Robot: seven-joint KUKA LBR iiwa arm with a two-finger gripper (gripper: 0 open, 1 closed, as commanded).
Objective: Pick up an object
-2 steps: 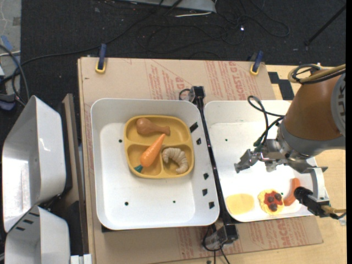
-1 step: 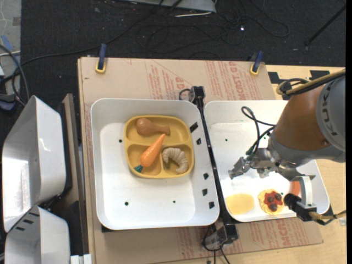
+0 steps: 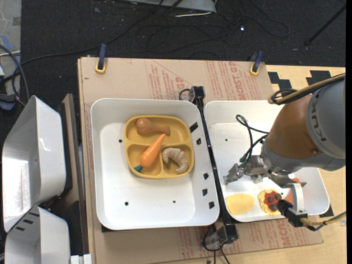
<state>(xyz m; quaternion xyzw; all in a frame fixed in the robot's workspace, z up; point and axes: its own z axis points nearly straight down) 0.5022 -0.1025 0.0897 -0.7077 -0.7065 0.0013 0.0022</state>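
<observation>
Currently hovering low in right bin [image 3: 231,120] | gripper [image 3: 237,172], can't tell its opening from my feed | target: yellow disc [image 3: 240,203] on bin floor, just below gripper toward near rim | red-orange item [image 3: 269,200] beside it, rightward | I'd judge a short drop forward.

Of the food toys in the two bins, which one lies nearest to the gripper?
The flat yellow toy in the right bin, just below the gripper. The drumstick, carrot and shrimp lie on the yellow plate in the left bin.
</observation>
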